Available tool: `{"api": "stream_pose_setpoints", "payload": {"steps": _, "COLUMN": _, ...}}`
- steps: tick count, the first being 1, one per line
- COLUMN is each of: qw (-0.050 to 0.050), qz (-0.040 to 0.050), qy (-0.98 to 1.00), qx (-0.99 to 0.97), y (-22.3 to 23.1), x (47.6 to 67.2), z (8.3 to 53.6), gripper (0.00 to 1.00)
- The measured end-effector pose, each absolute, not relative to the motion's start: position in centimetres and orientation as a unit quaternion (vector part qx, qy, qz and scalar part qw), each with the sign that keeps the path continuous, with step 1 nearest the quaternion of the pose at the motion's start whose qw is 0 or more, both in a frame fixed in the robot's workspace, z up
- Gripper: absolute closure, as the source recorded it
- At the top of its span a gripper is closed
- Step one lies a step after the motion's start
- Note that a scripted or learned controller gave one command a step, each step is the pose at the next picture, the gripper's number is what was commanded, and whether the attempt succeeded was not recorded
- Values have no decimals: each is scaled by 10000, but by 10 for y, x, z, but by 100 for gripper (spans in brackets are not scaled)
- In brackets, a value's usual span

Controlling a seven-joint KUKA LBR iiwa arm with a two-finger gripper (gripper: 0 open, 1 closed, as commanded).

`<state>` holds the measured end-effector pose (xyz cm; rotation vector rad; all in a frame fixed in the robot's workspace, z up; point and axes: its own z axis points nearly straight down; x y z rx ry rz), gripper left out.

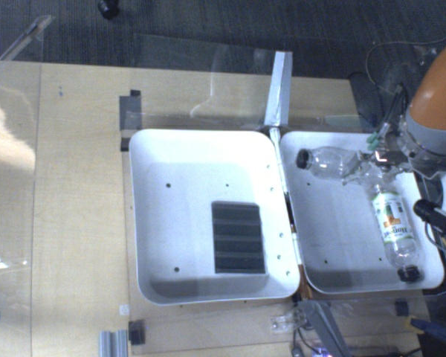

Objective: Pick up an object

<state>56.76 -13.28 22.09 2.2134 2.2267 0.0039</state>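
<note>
Bench held two shallow white bins side by side; the left white bin carried one dark ribbed rectangular block, lying flat toward its near wall, well apart from me; the right white bin carried two clear plastic bottles.

First clear plastic bottle with a black cap lay on its side along the far wall, cap toward the divider between the bins; second clear plastic bottle with a white and orange label lay on its side along the right wall, black cap toward the near corner; both rested against walls, probably because round bodies roll there and settle.

My grey arm with the orange band reached in from the right, over the far right corner of the right bin; my two-finger gripper sat just beside the base of the first bottle and above the top of the labelled one; clear plastic and glare blurred that spot, so I could not tell how the gripper was set, nor whether anything was in it.

Judgement: I was placed for one of the two bottles; nothing looked lifted yet; a smooth round bottle near a wall may slip or roll.
</note>
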Motion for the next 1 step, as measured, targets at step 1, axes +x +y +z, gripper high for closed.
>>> {"api": "stream_pose_setpoints", "payload": {"steps": 1, "qw": 22, "qz": 13, "qy": 7543, "qx": 6565, "y": -190, "x": 604, "z": 155, "gripper": 0}}
